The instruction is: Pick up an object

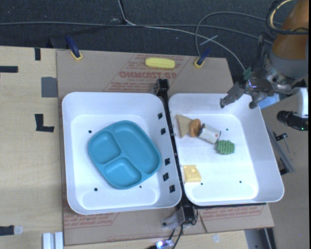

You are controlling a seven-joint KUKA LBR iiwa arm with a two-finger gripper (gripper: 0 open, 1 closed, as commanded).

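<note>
My gripper (242, 100) hangs over the far right rim of the right bin (249, 188), fingers spread open with nothing between them. In that bin, left of and below the gripper, lie a tan wedge (183, 123), a small orange-brown piece (196, 127) touching a white cylinder (209, 134), a green knobbly ball (225, 147), and a yellow block (191, 173) near the left wall.
The left bin (75, 139) holds a blue divided plate (124, 154). A yellow banana-shaped object (159, 63) lies on the cardboard behind the bins. Black clips run along the joint between the bins. Cables loop above the arm.
</note>
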